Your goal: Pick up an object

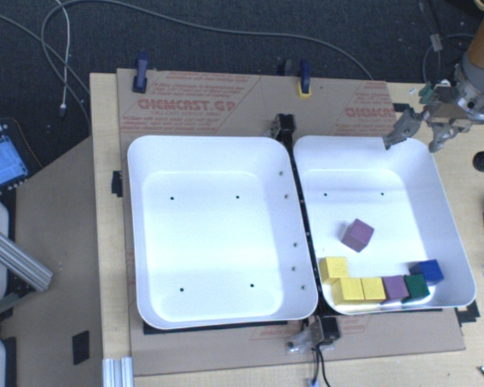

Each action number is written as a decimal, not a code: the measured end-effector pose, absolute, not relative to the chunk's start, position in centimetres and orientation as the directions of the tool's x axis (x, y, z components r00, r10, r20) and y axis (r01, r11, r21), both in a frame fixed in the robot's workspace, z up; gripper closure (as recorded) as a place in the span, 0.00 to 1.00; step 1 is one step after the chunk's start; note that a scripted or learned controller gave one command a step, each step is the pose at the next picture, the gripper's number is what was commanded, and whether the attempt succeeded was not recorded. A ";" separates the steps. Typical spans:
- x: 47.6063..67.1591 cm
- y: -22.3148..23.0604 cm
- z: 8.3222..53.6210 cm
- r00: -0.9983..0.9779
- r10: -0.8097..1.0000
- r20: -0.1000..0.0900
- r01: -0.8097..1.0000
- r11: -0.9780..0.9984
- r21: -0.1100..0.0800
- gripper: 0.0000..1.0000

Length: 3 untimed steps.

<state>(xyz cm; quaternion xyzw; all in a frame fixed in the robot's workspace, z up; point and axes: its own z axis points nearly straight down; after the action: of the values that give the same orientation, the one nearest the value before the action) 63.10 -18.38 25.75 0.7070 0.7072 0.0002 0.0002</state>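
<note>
Taking the right bin (436,185) as the landmark, its near wall has a row of blocks lined against it: three yellow blocks (348,283) clustered at the row's left end, then a purple block (395,288), a green block (417,286) and a blue block (428,271) toward the near right corner. Farther in, close to the middle of that bin's floor, a lone tilted purple cube (358,235) lies apart from the row. Farthest back, over the bin's far right corner, hangs the gripper (419,133), its two fingers spread apart with nothing between them, while the left bin (137,216) sits alongside.
</note>
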 end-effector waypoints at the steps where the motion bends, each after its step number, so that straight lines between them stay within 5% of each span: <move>1: 60.4 -16.0 13.3 -0.001 1.000 0.002 1.000 0.001 -0.010 0.00; 2: 54.0 -14.1 8.6 0.000 1.000 0.002 1.000 0.000 -0.006 0.00; 3: 54.3 -14.1 9.9 0.000 1.000 0.000 1.000 0.000 0.003 1.00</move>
<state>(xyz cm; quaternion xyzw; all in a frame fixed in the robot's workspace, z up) 54.33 -14.13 9.93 0.7070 0.7072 0.0011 0.0013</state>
